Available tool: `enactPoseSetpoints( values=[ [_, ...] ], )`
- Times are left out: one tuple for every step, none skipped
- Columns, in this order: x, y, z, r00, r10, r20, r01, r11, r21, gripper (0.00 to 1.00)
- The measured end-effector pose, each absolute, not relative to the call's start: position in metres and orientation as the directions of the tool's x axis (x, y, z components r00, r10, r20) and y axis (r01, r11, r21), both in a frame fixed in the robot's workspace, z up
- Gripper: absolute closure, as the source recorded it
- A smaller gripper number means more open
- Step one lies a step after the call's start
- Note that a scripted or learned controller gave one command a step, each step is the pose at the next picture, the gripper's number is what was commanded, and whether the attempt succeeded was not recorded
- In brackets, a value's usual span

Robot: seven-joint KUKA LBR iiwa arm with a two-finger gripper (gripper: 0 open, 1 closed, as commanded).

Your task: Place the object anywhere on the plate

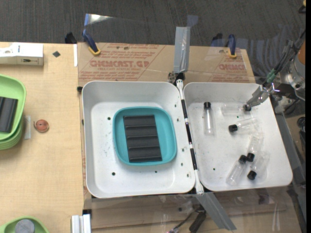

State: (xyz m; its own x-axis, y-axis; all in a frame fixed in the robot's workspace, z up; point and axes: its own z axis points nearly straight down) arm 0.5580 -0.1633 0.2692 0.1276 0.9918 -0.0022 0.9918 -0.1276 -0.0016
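Observation:
A teal plate (145, 135) lies in the left white bin (97, 178) with a dark ribbed insert (142, 138) on it. Several clear vials with black caps lie in the right bin (214, 174): one upright in the picture (208, 118), one near the middle (241, 126), and a loose group at the front right (245, 165). My gripper (253, 101) comes in at the right bin's far right corner, its tip low over the bin floor beside a black cap (247, 108) and a faint clear vial (230, 111). I see nothing clearly held.
The two bins meet at a raised middle rim (186, 130). Cardboard (146, 62) with blue clamps sits behind them. On the wooden bench to the left are a green tray (12, 113), a white box (22, 54) and a small brown disc (42, 125).

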Motion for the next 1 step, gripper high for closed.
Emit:
enactPoseSetpoints(
  values=[
    [0.5715,-0.2108,0.3653,0.153,0.988,-0.003,0.988,-0.153,-0.002,0.0]
  ],
)
